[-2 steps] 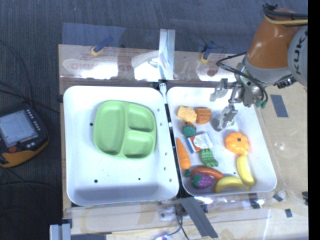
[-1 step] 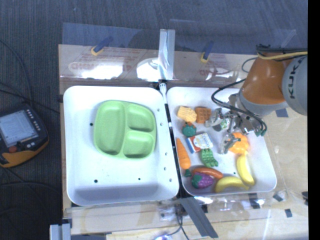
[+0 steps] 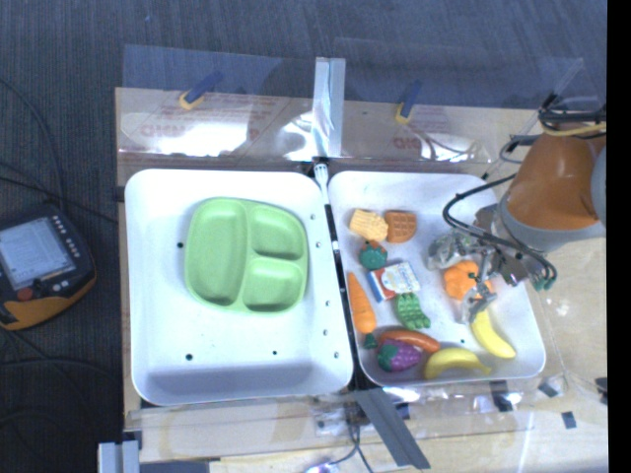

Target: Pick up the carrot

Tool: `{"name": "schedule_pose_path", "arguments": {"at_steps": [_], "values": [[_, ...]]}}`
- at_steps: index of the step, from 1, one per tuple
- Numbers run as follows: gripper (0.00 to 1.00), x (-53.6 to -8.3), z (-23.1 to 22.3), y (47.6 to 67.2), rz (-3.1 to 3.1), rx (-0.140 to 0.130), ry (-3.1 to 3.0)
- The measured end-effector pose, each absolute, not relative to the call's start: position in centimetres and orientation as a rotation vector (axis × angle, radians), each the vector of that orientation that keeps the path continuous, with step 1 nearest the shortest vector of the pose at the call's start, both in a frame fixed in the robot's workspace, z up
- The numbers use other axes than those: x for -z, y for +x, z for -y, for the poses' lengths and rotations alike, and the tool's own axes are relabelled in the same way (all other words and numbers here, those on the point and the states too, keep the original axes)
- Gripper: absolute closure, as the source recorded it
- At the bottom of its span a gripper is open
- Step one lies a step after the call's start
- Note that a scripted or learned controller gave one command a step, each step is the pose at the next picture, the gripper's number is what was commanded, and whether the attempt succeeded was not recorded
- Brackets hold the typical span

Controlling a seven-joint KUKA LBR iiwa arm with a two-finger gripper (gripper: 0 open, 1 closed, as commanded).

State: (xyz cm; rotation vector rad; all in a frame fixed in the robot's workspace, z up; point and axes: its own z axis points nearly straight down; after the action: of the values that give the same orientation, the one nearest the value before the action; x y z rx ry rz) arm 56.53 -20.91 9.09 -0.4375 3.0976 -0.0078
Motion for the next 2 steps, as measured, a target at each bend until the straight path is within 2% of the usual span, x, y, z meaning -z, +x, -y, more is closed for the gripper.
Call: {"name": "schedule_pose_path", "arguments": {"at_steps": [1,2], "values": [[1.0,-10.4,20.7,56.9,-3.088,0.015,-0.44],[1.0,-22.7,22.4,54.0,-3.06,0.013,-0.653]]}}
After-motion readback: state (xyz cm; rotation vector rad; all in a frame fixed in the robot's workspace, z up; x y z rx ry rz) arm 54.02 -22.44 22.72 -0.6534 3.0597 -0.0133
